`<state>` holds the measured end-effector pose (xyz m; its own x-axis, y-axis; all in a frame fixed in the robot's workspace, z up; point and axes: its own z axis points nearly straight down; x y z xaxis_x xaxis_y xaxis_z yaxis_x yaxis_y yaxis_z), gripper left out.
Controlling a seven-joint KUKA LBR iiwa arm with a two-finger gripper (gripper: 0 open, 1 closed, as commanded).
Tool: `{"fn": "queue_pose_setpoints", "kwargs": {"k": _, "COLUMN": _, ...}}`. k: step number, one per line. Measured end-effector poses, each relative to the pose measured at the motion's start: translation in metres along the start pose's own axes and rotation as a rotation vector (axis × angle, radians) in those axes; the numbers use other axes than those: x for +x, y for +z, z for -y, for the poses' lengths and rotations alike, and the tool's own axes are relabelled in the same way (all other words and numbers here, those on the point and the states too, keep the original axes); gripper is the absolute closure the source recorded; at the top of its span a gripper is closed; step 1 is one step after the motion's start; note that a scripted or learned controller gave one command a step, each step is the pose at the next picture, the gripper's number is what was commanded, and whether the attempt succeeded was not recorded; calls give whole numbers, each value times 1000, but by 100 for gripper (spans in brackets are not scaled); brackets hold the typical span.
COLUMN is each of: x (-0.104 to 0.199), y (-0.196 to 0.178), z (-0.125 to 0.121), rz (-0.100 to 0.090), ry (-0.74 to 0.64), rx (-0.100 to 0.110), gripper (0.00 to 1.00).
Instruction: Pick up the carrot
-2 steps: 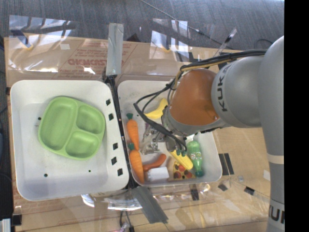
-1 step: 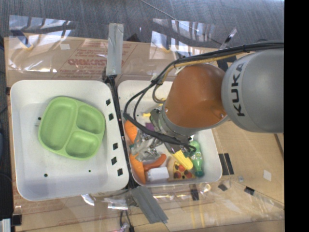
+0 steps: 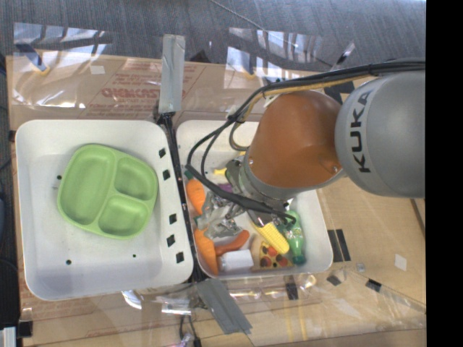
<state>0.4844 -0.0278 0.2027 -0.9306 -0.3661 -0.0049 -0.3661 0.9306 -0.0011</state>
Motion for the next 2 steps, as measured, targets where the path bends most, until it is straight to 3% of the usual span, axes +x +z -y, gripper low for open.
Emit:
{"fn": "queue_pose_setpoints", "kwargs": {"k": 1, "x": -56, "y": -53, "z": -81, "rz": -1, "ry": -164, "rx": -1, "gripper": 100}}
{"fn": "queue_pose_setpoints", "kwargs": {"k": 2, "x": -48, "y": -31, "z": -26, "rz": -6, "ry": -391, "rx": -2, "gripper": 100}}
